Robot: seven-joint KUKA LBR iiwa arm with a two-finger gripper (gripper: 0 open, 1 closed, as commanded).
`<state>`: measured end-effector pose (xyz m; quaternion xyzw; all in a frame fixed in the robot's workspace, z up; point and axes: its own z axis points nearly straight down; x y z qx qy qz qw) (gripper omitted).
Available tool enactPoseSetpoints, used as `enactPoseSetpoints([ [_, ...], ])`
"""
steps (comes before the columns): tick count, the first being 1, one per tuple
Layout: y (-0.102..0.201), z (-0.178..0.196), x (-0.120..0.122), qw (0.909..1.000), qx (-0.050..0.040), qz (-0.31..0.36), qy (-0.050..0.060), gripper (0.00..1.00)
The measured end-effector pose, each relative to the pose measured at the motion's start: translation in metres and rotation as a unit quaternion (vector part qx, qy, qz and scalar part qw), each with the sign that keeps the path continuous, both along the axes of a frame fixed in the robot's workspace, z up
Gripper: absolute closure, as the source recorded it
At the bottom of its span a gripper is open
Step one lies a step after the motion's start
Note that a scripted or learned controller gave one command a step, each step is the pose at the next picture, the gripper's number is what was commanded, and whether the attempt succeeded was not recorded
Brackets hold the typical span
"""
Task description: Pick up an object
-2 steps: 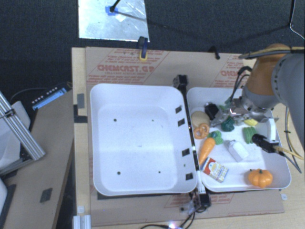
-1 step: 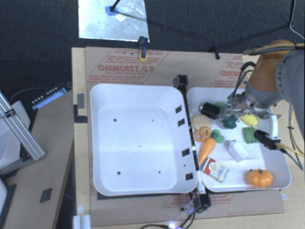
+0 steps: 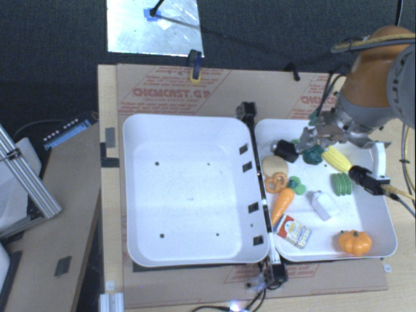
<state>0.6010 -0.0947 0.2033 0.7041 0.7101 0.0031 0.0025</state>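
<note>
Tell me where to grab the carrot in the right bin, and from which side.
Grip the carrot across its thick orange middle, coming straight down from above. It lies flat and slanted, narrow end toward the packet, top toward the pretzel. Close across the short axis: the bin divider is near on one side and the white block on the other, so clearance looks tight.

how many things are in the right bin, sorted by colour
Orange: 3, carrot, pumpkin, pretzel
Green: 3, ridged piece, small piece, teal piece under the tool
Yellow: 1, corn
White: 1, block
Tan: 1, round piece
Black: 1, dark piece
Multicoloured: 1, packet
Total: 11
</note>
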Motion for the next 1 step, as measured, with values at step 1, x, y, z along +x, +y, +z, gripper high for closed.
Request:
enactPoseSetpoints([
  [1, 0.0696, 0.0421, 0.0226, 1.0, 0.0003, 0.002, 0.0, 1.0],
])
